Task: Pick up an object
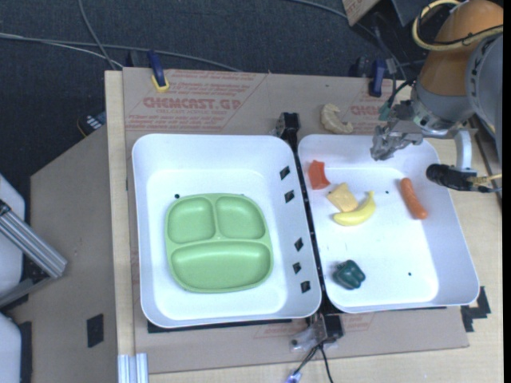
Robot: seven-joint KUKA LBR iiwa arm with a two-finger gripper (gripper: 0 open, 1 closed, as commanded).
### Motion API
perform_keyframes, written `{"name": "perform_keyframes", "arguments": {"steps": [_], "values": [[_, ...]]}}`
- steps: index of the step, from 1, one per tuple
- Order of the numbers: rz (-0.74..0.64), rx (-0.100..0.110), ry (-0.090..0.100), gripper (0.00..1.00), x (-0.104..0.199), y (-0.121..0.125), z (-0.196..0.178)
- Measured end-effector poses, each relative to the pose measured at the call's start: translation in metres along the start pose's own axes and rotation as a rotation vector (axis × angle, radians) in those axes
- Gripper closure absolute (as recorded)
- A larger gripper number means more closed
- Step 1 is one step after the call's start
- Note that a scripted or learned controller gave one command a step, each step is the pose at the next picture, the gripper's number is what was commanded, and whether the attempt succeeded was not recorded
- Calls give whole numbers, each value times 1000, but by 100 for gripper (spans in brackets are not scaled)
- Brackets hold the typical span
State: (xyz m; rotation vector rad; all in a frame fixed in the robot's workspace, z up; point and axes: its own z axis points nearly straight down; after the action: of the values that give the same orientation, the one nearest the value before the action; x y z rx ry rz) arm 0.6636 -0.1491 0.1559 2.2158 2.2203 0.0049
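The gripper [386, 148] hung over the far rim of the right bin [447, 294], its arm [455, 46] bent in from the right; whether its small, blurred fingers were parted could not be told, and nothing showed between them. The cardboard [200, 102] behind the bins read "CHEMCAST". Inside the right bin, near its middle, the banana [356, 213] lay aslant, tips curving upward, beside a yellow block [342, 197].
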Motion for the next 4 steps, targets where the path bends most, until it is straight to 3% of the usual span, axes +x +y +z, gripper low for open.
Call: {"name": "perform_keyframes", "arguments": {"steps": [2, 4], "values": [[0, -3, 0, 100, 8, 0, -104], [-3, 9, 3, 100, 117, -23, -88]]}}
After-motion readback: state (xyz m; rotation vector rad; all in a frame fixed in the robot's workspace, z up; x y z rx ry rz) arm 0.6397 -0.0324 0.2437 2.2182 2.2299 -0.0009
